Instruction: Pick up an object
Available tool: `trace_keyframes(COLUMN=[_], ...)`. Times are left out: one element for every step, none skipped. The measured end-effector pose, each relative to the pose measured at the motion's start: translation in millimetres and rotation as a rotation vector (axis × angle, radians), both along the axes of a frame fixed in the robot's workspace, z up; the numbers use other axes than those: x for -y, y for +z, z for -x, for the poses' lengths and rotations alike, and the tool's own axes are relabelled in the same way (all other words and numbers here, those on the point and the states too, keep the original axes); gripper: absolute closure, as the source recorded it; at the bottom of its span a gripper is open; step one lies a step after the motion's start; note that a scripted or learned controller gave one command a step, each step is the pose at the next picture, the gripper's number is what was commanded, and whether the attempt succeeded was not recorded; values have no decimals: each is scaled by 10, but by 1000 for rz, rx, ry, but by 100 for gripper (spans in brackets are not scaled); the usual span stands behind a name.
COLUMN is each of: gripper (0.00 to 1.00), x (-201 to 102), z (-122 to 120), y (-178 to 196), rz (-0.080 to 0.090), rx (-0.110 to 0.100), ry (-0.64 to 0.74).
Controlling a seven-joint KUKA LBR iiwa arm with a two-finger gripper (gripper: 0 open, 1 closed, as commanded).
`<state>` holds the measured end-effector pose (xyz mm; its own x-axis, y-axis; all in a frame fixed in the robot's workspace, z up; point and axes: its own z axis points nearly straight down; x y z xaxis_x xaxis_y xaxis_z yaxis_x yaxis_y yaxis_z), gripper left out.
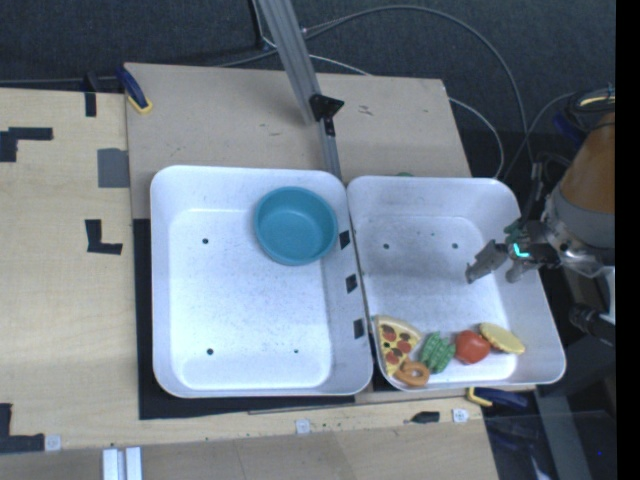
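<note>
While the claw (pixel 497 269) hangs spread, holding nothing, one blue bowl (pixel 294 225) (left bin (pixel 190 358)) faces four toys (pixel 445 348).

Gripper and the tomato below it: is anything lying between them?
No. In the camera view only bare white bin floor separates the gripper from the tomato; the other toy food sits beside the tomato.

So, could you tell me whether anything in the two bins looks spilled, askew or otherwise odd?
Nothing stands out. The blue bowl sits upright in the left bin. The pizza slice, green toy, red tomato and yellow piece are bunched along the right bin's near edge, all inside it.
</note>
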<state>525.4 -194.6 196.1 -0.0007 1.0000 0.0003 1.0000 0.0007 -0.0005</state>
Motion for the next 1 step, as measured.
trace_keyframes(gripper=[0], x=[0], z=[0], y=[0], rz=[0], rx=[0], ry=[0])
